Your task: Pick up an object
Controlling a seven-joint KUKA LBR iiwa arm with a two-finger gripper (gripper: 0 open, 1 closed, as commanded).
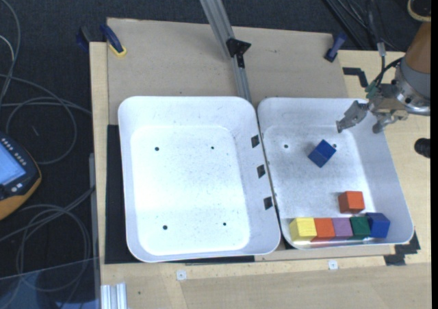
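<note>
Camera view: gripper [364,120] apparently spread, empty, above right bin [383,157].

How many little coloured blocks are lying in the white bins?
7, all in the right white bin: a blue block alone mid-bin, an orange block nearer the front, and along the front wall yellow, orange, purple, green, blue. None seems hidden.

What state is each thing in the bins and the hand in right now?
Blue block: alone mid-bin, tilted, untouched.
Orange block: flat, just above the row, apart from it.
Row of blocks: yellow, orange, purple, green, blue, lined up along the near wall.
Right bin: holds all the blocks.
Left bin: flat on the bench beside the right bin.
Hand: open, over the right bin's far corner, holding nothing.
</note>
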